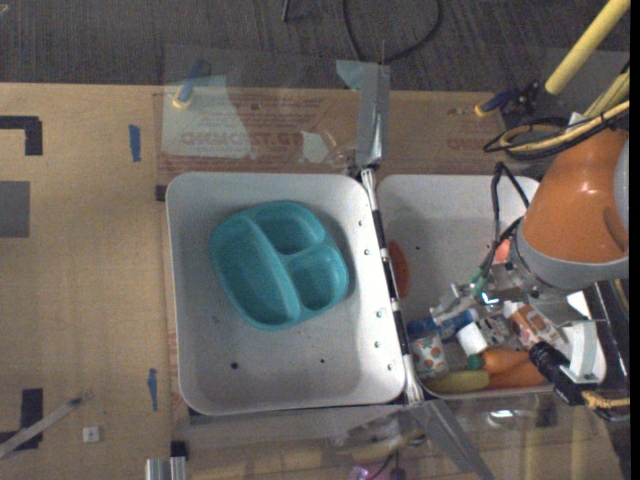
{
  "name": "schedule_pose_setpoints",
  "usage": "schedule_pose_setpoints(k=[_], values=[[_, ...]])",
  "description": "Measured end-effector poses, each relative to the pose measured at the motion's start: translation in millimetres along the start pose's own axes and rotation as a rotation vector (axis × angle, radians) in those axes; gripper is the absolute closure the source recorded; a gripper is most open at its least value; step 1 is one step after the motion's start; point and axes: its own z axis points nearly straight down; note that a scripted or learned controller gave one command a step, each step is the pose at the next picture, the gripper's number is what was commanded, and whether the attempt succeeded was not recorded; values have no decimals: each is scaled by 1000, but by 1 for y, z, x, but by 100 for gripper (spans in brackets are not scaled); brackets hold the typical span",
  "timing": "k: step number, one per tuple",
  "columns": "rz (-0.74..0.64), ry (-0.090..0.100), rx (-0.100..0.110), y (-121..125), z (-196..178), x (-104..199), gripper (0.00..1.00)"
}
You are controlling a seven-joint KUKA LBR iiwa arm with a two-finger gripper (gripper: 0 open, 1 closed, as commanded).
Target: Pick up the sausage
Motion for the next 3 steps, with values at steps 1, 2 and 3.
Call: schedule_pose_setpoints(k=[1,2,3], values=[[-216,2,2,8,0,44,0],[-291,-1,-1,50,84,-45,0],[-49,-1,-7,66,95,-70,0]])
